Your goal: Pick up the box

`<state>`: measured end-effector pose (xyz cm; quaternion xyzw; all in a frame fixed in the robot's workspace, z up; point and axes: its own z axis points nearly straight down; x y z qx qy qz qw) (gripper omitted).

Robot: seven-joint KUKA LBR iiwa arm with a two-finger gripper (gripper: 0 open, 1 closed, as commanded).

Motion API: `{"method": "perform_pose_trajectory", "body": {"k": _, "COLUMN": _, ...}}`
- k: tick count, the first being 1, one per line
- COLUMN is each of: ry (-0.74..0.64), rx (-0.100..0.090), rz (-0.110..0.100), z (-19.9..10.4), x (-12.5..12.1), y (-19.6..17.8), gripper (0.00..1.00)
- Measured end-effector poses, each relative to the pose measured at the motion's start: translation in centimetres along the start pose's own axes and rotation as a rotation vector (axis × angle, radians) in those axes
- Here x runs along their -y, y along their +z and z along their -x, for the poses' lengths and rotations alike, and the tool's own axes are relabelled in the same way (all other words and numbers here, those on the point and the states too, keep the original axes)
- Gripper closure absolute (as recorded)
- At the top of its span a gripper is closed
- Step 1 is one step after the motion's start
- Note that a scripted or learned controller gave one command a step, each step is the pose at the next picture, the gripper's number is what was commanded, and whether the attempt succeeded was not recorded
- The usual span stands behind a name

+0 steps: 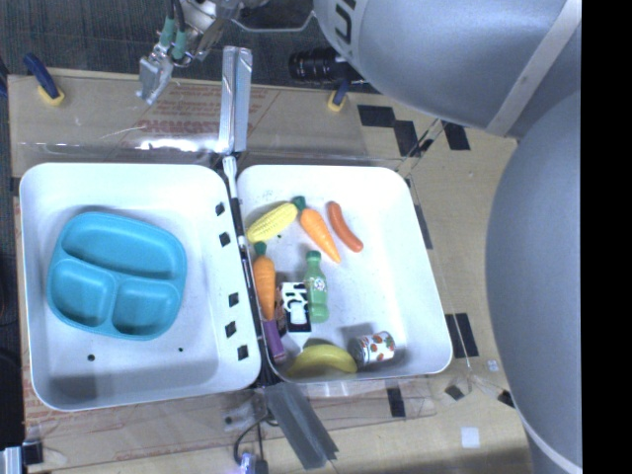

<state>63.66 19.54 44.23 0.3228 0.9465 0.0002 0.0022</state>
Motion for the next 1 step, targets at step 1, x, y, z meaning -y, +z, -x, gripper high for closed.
{"method": "perform_pose_trajectory", "body": {"k": 1, "ry": -0.030, "rx": 0.000, "rz": 0.001, "z": 1.49, "x": 0.17, "y": -0.02, "gripper": 1.00}}
